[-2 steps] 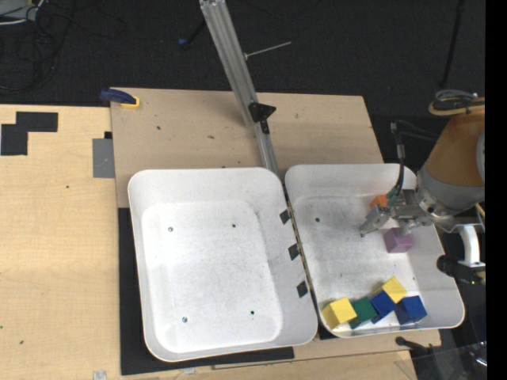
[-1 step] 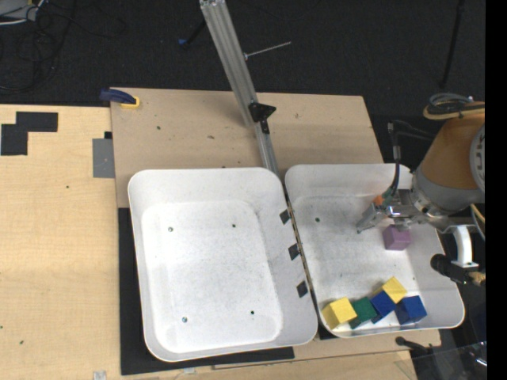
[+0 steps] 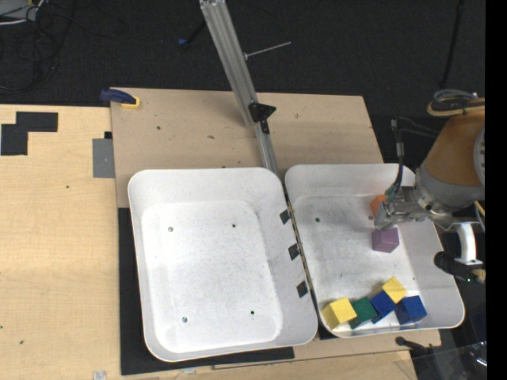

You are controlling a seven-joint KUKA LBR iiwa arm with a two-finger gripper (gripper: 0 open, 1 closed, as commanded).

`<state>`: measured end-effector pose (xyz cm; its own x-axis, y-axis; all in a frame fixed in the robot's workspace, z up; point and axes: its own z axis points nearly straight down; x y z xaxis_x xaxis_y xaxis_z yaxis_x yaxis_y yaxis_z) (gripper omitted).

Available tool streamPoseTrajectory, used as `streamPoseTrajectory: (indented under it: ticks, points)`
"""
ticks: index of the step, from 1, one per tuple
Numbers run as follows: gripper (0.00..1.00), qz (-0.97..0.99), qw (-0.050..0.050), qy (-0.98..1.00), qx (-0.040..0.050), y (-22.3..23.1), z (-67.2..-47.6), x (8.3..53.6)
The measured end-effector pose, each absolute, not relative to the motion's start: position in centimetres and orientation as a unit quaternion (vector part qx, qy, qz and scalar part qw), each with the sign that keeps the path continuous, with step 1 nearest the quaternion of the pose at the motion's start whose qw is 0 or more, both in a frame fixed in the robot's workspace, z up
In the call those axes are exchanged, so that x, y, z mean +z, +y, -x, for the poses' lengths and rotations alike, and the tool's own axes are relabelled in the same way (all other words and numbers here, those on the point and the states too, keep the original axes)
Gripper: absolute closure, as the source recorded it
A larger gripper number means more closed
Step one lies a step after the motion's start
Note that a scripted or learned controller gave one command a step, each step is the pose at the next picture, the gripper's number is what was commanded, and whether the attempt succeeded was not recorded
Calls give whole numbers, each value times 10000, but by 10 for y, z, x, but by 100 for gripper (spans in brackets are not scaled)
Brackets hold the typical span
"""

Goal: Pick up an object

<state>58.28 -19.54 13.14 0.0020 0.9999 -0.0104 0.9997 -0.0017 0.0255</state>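
Pale wood bench (image 3: 238,125) under a dark backdrop carries two shallow white bins side by side, and my work is all in the right bin (image 3: 341,212).

In that bin, toward its right half, a purple block (image 3: 386,239) sits on the floor. It is close to a cube, so I can name no long axis; its faces look turned slightly off the bin walls. My gripper (image 3: 394,214) hangs directly over it, just above its top. Whether I am touching it, and whether I am spread or closed, I cannot tell, because my wrist hides the tips. A small orange bit (image 3: 378,203) shows just left of my gripper, up and left of the purple block.

Left of the purple block the bin floor is bare white right across to the divider edge, and the floor beyond it toward the far wall is bare too. On its near side there is a strip of bare floor, then a cluster packed against the near rim: a yellow block (image 3: 342,312) at the left end, a green one (image 3: 365,310) touching it, then a blue one (image 3: 383,303), a smaller yellow one (image 3: 394,289) and another blue one (image 3: 410,309) at the right end.

Further left of the purple block lies the left bin (image 3: 206,260), a wide white floor. A grey metal rail (image 3: 238,70) slants up from between the bins.
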Motion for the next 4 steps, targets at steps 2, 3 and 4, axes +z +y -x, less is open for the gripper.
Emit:
streamPoseTrajectory:
  ticks: [2,3,4]
  points:
    - [100,-7064,13,7078,7,-192,-590,233]
    - [100,-7052,19,7090,6,-200,-597,286]
    - [100,-7049,0,7093,-2,-200,-597,295]
